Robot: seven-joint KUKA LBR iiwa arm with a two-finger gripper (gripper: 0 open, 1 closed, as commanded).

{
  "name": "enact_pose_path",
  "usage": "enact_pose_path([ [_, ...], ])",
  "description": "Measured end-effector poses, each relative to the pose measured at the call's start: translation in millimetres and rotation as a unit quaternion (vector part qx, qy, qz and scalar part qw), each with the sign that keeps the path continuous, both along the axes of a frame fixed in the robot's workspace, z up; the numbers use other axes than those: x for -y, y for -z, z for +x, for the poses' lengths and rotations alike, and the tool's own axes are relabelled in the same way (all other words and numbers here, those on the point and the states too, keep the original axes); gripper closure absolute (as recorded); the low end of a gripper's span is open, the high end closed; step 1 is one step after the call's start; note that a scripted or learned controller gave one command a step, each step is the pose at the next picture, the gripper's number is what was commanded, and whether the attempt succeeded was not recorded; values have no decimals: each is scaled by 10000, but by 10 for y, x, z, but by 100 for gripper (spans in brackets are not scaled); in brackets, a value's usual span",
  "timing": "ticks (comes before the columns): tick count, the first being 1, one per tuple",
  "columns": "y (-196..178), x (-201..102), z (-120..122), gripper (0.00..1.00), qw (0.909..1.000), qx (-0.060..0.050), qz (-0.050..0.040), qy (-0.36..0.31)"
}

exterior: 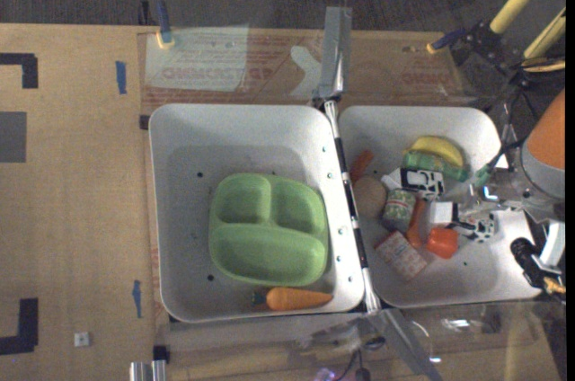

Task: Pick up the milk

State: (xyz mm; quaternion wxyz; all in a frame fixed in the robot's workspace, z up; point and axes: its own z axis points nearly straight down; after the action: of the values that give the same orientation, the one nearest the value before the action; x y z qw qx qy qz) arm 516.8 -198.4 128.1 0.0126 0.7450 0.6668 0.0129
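In the right bin (467, 280) a small white carton with black patches, which I take for the milk (482, 228), lies near the right wall. My gripper (476, 213) is low over it, reaching in from the right under the orange-banded wrist (550, 141). The gripper's body hides part of the carton, and I cannot tell whether they touch. A white block (440, 211) sits just left of the gripper.
The right bin also holds a banana (438, 149), a green-topped black-and-white pack (422, 177), a can (398, 209), an orange piece (442, 242) and a pink packet (401, 252). A green divided plate (268, 229) and a carrot (296, 299) lie in the left bin (180, 190).
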Motion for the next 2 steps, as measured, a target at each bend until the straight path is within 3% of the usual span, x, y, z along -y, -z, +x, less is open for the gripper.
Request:
enact_pose_path([
  [1, -571, -487, -349, 100, 9965, -178, 20, 810],
  [2, -980, -870, -372, 100, 9871, -181, 35, 1591],
])
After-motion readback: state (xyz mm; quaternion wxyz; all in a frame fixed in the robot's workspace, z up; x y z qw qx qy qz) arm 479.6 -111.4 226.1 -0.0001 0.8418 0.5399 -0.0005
